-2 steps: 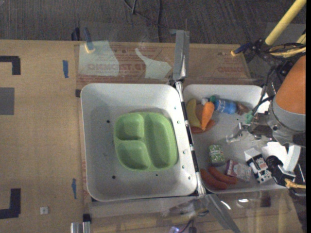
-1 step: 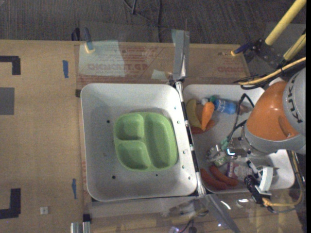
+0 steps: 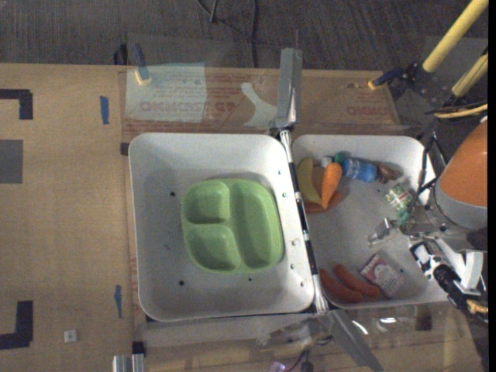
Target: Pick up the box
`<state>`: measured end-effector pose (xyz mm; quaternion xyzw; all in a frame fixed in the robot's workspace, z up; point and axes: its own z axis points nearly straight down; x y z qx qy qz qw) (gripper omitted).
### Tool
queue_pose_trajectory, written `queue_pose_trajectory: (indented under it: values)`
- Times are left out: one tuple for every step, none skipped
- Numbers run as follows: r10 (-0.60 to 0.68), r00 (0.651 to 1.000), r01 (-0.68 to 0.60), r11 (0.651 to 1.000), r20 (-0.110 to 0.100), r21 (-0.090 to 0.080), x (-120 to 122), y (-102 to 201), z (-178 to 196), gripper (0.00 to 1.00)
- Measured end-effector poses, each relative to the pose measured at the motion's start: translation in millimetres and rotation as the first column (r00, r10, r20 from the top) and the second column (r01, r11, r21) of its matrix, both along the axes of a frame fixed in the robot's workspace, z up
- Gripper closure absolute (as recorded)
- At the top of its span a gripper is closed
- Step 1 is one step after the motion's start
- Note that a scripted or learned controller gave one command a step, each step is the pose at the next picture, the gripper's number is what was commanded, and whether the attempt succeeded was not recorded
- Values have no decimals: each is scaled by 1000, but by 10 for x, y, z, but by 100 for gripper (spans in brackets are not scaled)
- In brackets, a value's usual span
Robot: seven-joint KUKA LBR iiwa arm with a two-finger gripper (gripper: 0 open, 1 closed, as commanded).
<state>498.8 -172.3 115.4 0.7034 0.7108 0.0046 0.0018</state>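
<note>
The brown bench (image 3: 62,231) takes up most of the frame, with black markings near its left edge and a strip of blue tape (image 3: 105,109) toward the upper left. The left bin (image 3: 155,169) sits at the centre, and the right bin (image 3: 353,235) stands edge to edge against it on the right. The grey arm (image 3: 469,180) comes in at the right edge, its orange band bulging over the right rim of the right bin. A green plate (image 3: 231,225) with three compartments lies flat in the middle of the left bin. The gripper (image 3: 397,225) hangs over the right-centre of the right bin as a tangle of glinting metal; whether it is spread or closed cannot be told from this angle, and nothing can be seen held in it. In the lower part of the right bin lie two red sausages (image 3: 350,281) side by side. The box (image 3: 382,274), small, red and white, lies flat just to their right, below the gripper and apart from it. In the upper left corner of that bin an orange carrot (image 3: 331,184) leans beside a yellow banana (image 3: 308,180). A small blue bottle (image 3: 358,168) lies just right of the carrot's top.
</note>
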Motion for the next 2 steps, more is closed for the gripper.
queue_pose_trajectory:
  values:
    - [132,991,-132,991,-5,-6,-185,404,-289,0]
    - [126,992,-126,992,0,-6,-178,382,-181,100]
